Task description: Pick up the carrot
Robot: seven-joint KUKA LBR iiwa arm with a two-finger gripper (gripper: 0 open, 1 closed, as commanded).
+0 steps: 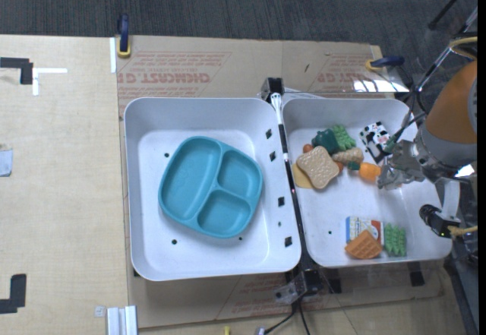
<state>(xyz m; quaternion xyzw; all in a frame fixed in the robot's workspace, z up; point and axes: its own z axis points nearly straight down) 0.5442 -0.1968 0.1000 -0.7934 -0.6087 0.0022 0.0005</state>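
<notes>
The carrot is a small orange piece lying on the floor of the right bin, in its upper right part. My gripper hangs low over the bin just to the right of the carrot, its tip touching or almost touching the carrot's right end. The grey wrist and orange band rise behind it to the right. The view does not show the carrot lifted off the floor.
Left of the carrot lie a toast slice, a beige piece, a green leafy toy and a black-and-white toy. A small carton, an orange wedge and a green piece sit near the front. A blue divided plate lies in the left bin.
</notes>
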